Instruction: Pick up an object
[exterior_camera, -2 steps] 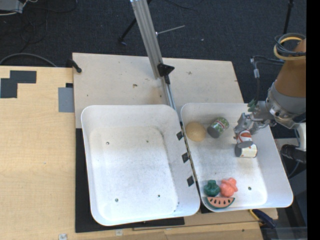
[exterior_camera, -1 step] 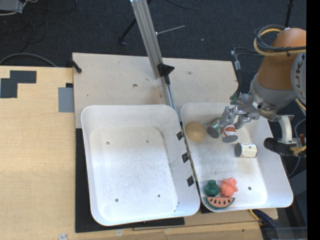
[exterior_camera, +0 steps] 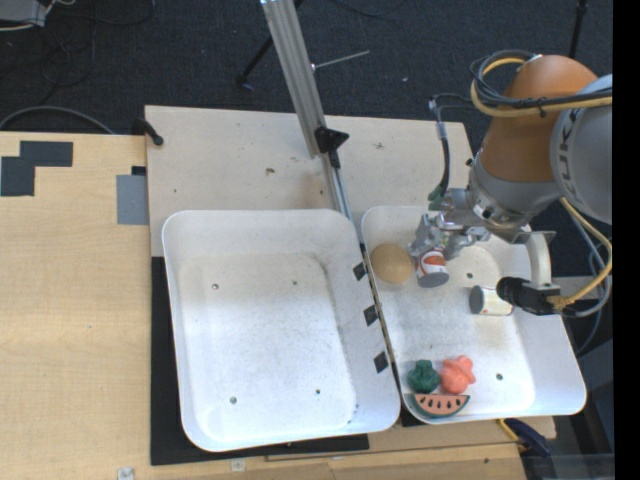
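My gripper hangs over the upper middle of the right bin, reaching in from the right. A small red and white object sits between its grey fingers, and the fingers look closed on it. Just left of the gripper, a tan rounded object lies by the bin's left wall. A white cylinder with a dark end lies to the gripper's lower right.
At the right bin's front edge lie a green broccoli-like toy, an orange toy and a watermelon slice. The left bin stands beside it. A slanted metal rail rises behind the bins.
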`<action>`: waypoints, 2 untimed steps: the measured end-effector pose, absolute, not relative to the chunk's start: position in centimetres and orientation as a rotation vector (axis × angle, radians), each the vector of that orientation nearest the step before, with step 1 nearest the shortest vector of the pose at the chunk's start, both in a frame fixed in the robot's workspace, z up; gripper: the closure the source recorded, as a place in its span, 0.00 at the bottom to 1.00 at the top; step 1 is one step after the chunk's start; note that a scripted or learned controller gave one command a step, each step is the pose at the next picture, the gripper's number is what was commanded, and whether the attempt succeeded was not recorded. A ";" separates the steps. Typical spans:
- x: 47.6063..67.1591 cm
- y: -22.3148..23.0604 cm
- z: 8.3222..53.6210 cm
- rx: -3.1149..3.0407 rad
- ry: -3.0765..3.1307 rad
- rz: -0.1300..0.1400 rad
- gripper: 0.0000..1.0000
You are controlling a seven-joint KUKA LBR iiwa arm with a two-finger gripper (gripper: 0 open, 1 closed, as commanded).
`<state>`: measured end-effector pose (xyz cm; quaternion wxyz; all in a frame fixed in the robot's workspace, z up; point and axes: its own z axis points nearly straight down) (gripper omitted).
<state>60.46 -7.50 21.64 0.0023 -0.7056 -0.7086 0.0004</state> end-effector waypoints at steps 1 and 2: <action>60.3 -1.8 22.4 -2.213 -2.224 0.000 1.00; 62.0 2.9 23.2 -2.217 -2.225 0.000 1.00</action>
